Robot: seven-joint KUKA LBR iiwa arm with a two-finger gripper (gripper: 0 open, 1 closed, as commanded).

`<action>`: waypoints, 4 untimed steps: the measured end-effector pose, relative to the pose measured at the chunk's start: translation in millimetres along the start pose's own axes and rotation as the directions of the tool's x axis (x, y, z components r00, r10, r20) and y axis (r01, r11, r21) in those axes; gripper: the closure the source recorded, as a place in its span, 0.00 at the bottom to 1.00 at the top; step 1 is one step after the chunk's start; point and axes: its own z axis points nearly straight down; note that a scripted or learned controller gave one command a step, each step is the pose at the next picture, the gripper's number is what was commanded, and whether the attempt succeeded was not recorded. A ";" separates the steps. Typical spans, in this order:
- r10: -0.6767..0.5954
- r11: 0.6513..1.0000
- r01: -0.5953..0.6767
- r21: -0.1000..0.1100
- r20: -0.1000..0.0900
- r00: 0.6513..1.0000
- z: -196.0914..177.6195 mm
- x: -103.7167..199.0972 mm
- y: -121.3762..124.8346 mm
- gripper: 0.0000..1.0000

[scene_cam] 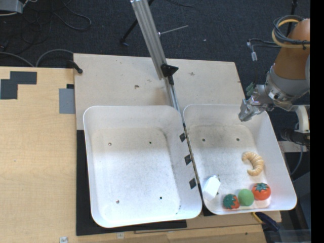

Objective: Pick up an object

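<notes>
Camera view: slanted look down on two white bins.
Counter (121,80): pale board — scuffed, a wood panel (35,156) at its left.
Floor (76,19): dark carpet, loose cables.
Right bin (283,161): croissant (253,163), tomato (261,191), green ball (246,197), white block (211,186) — grouped near its front corner.
Gripper (246,111): above the right bin's back rim; fingers' state cannot be told.

Tool (247,113) hangs over the right bin's (283,158) far rim. Croissant (253,163) lies nearer; tomato (261,191), green ball (246,197) and white block (211,186) beyond it.
</notes>
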 end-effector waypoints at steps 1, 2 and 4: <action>0.000 1.000 0.000 0.005 -0.003 1.000 -4.8 50.4 -20.6 1.00; 0.000 1.000 0.000 0.006 -0.003 1.000 -9.3 100.4 -39.5 1.00; 0.001 1.000 -0.001 0.005 -0.002 1.000 -7.2 189.2 -52.1 1.00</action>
